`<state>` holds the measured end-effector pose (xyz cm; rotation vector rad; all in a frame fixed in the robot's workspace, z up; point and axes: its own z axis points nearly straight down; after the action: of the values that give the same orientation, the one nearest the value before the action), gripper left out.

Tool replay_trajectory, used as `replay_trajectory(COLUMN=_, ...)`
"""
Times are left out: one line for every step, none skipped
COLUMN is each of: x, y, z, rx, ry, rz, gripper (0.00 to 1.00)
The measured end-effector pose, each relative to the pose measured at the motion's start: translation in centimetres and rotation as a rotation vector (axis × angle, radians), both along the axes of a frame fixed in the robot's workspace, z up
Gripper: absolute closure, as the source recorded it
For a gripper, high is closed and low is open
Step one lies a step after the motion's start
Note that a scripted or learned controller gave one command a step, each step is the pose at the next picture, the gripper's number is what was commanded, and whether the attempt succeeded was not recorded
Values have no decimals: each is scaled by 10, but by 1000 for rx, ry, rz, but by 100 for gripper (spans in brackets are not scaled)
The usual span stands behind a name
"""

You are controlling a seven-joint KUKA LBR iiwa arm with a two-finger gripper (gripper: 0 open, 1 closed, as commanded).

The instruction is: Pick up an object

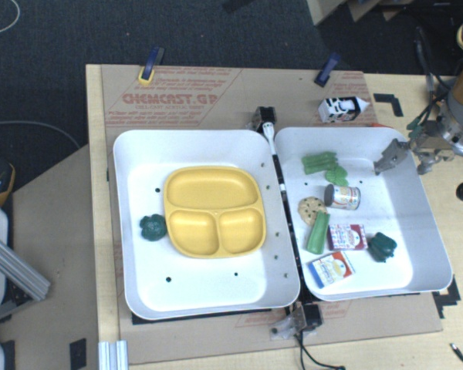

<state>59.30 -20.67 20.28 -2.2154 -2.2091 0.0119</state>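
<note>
risks from this pose: the gripper (405,159) hangs over the upper right corner of the right bin (436,230), close to the bin's far wall; a straight descent here would likely meet bare floor or clip the rim, since nothing lies directly under it; a second risk sits in the cluster left of centre, where the can (343,197), the cookie (311,208) and the green stick (318,232) lie touching or nearly so, and a grasp aimed at one could pinch or shove a neighbour; the flat items, the red packet (347,237) and the card (331,269), offer little edge for a pinch and may slide away; the jaws appear slightly apart, two dark fingers angled down and to the left, with nothing between them, though the view is small and blurred here, so this is a tentative reading. position of candidates relative to the jaws: no single target is fixed by the task; the nearest pieces are the green block (319,163) and the can, both to the left of the gripper and well apart from it; the dark green lump (383,246) lies below it toward the bin's near side; the left bin (131,206) holds a yellow tray (214,210) and a green toy (153,227), farther off still.
</note>
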Motion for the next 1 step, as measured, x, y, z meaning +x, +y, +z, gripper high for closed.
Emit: replay_trajectory(x=3, y=0, z=8, rx=-3, ry=-14, rz=3, gripper=0)
